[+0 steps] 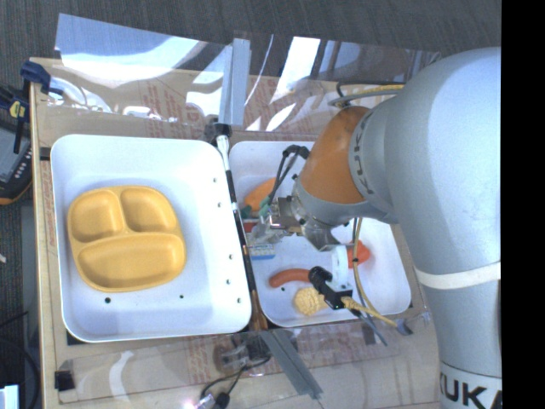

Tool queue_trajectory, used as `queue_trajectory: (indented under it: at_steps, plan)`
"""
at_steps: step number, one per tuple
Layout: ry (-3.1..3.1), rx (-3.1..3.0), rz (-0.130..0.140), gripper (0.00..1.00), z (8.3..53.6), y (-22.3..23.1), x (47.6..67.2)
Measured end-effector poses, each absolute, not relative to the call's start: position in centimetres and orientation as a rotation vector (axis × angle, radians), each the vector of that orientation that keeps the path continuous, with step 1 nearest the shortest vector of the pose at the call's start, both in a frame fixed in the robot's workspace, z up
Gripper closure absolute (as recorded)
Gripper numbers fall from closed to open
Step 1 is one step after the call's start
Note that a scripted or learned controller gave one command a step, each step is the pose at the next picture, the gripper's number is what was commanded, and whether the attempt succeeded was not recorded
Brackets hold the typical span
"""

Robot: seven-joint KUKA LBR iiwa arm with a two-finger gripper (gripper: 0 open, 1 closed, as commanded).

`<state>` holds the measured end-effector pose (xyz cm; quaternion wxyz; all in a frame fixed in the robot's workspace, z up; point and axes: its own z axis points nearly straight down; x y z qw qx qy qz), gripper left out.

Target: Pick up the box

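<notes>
the box (pixel 261 247) lies at the left edge of the right bin (pixel 387 292), just right of frame centre, against the wall shared with the left bin (pixel 136 156). the gripper (pixel 266 221) sits directly over it, apparently positioned for a grasp; whether it is open or closed cannot be told. below lie a red sausage (pixel 290 275) and a yellow corn piece (pixel 306 301). a yellow tray (pixel 126 237) occupies the left bin.
</notes>
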<state>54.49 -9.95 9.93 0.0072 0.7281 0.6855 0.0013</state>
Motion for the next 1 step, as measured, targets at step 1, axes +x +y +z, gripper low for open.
queue_trajectory:
  at_steps: [1]
  plan:
    - [2.134,2.278,0.002,0.0,9.9,-10.3,54.49]
